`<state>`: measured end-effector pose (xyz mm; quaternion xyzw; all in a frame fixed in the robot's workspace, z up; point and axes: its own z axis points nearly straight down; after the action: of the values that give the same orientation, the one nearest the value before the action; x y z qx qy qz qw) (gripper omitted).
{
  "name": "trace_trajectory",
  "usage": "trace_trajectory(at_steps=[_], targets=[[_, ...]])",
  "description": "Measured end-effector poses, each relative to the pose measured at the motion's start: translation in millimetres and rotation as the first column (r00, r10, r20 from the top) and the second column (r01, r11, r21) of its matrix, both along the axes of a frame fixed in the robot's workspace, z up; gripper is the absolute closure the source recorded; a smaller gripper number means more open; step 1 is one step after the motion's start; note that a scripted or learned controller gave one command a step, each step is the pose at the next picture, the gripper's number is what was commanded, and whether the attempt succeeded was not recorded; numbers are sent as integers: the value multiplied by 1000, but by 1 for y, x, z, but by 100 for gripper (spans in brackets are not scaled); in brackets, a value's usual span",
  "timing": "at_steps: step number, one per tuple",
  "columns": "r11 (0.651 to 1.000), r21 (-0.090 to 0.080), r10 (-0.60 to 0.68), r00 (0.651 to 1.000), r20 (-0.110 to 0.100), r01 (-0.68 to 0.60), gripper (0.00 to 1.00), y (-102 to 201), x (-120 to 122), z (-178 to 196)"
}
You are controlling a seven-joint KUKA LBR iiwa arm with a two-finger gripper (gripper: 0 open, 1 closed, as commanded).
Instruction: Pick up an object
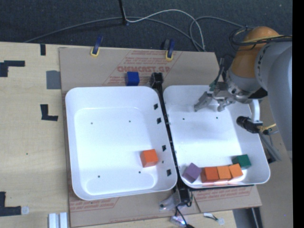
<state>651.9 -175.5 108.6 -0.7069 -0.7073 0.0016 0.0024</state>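
Observation:
An orange cube lies in the left bin, near its front right corner. Along the front wall of the right bin sit a purple block, a row of orange blocks and a green block. My gripper hangs over the back part of the right bin, well away from those blocks. Its two fingers are spread apart, open, with nothing between them.
A blue block rests on the cardboard behind the left bin. A black divider runs between the bins. Cables trail across the dark floor at the back. The arm's grey and orange body fills the right side.

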Motion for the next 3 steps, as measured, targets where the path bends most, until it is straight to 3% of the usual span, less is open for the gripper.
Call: trace_trajectory(at_steps=[1, 3], targets=[[1000, -1, 1, 1000, 6, -1, 100, 0, 2, 14], [1000, -2, 0, 1000, 9, 0, 100, -5, -8, 102]])
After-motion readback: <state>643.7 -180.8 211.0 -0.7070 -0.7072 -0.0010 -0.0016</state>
